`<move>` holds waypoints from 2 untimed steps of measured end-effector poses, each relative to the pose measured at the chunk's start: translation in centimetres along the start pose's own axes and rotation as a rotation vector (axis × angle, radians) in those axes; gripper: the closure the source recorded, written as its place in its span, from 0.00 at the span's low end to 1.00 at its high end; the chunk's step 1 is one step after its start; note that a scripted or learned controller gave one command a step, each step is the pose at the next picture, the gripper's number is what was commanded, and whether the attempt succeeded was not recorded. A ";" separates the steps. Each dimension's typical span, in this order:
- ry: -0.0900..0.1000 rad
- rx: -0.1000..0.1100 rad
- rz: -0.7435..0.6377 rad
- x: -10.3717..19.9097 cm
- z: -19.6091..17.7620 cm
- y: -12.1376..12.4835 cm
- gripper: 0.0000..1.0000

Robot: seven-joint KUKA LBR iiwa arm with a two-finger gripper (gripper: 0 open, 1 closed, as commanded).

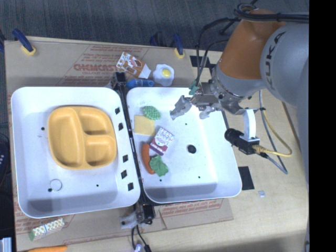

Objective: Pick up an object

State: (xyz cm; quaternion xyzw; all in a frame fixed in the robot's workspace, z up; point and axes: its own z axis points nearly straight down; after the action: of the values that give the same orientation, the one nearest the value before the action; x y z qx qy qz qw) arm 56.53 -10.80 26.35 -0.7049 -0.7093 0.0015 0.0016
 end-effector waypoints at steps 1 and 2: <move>0.000 0.003 -0.069 1.2 10.9 -0.5 0.00; -0.003 -0.012 -0.206 0.6 16.5 -1.2 0.00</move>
State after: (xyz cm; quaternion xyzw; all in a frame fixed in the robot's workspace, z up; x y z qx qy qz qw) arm 55.29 -10.16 9.83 -0.6282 -0.7780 -0.0021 -0.0035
